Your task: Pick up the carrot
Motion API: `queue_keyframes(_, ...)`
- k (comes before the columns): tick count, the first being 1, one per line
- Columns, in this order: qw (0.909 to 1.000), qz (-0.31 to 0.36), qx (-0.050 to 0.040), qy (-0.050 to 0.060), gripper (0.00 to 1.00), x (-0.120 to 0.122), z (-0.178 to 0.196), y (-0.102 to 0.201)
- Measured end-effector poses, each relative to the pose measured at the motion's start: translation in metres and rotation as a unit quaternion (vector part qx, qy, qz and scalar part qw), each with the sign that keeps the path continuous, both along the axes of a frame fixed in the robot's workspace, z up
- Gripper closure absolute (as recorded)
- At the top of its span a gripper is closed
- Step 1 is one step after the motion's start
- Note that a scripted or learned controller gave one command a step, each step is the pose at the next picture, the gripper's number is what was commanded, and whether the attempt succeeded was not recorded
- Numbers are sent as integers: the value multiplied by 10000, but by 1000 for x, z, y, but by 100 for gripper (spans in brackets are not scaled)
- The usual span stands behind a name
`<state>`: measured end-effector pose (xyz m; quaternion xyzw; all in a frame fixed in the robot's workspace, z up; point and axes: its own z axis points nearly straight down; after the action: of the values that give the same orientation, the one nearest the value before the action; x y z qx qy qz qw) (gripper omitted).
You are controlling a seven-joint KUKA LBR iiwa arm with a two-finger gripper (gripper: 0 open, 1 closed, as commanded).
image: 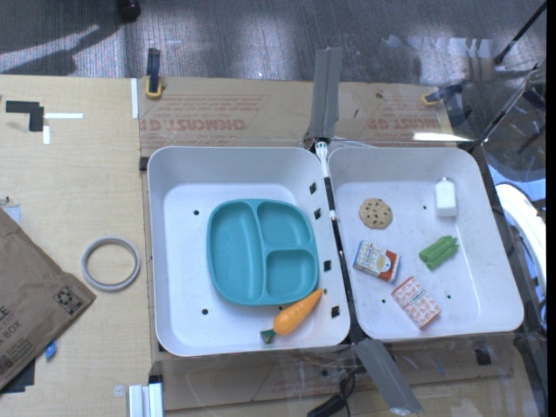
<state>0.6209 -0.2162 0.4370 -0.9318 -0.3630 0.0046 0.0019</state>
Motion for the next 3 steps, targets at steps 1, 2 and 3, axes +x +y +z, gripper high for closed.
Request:
queue_keyframes(1,9978,665,4,1,0,-8,0,92)
queue_keyframes(2,9996,-297,-7,-2,0,28,-1,54)
queue_keyframes(3,9969,-788,-6,3,0,-8,0,8)
